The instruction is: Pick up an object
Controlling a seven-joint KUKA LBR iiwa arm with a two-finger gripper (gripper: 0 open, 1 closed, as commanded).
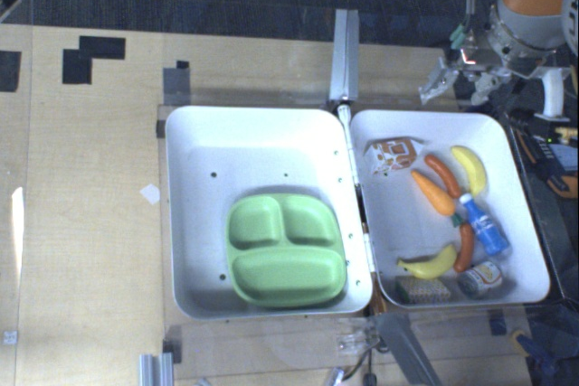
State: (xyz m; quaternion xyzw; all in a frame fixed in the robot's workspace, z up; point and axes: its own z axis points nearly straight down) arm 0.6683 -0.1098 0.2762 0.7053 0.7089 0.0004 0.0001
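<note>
wooden tabletop [81, 221] on the left, pale and bare apart from a few black squares near its far edge. next comes the left bin [194, 149], white and shallow, with a green divided tray [285, 249] sitting in its near half. a metal post [343, 59] stands behind the seam between the two bins. into the right bin [516, 149] now: a small brown-and-white carton [394, 155] at the far left corner, an orange carrot [433, 192] just right of it, a reddish sausage [443, 171] alongside, a yellow banana [470, 168] near the far right. a blue bottle [481, 225] lies toward the middle, a second banana [431, 264] curves in front, with a grey block [423, 289] and a small tin [479, 278] at the near wall. up at the far right the tool [457, 79] hangs beyond the bin's back rim, well apart from every object, nothing between its fingers; spread or pressed together, i cannot tell.
</note>
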